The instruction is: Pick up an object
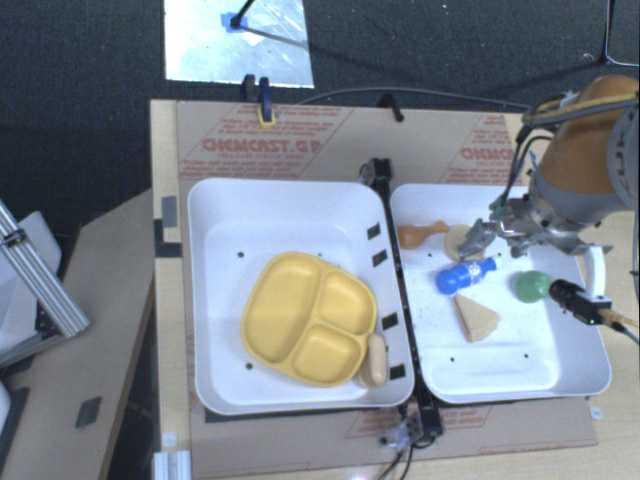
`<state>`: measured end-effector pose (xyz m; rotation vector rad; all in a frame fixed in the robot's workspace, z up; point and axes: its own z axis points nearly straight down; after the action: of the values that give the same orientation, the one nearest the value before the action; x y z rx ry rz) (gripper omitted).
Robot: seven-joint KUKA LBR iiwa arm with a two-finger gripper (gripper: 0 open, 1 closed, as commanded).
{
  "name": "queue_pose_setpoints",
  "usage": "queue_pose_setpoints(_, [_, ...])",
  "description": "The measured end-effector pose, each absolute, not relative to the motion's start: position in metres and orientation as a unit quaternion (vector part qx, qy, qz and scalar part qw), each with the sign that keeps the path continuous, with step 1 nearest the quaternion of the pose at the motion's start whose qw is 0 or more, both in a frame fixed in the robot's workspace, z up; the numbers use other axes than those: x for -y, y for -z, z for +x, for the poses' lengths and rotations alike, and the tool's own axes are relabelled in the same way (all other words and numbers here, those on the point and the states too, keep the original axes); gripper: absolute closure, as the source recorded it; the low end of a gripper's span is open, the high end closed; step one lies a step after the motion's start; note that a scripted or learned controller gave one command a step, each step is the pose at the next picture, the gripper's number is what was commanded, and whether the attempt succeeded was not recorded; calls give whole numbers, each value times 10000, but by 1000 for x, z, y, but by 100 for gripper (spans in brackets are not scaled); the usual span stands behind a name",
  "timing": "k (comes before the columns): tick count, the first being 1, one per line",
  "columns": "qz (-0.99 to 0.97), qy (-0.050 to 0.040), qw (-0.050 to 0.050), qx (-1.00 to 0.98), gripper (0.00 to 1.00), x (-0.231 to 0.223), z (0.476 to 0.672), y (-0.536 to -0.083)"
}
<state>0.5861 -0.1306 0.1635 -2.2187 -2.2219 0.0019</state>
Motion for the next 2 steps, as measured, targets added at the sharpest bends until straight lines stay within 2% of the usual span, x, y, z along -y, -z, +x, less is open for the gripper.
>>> queue_pose_setpoints(1, [-7067,-6,8,7075,0,138,589,-117])
queue_pose_setpoints(2, [-7062,11,-19,7080,100,138,591,-131])
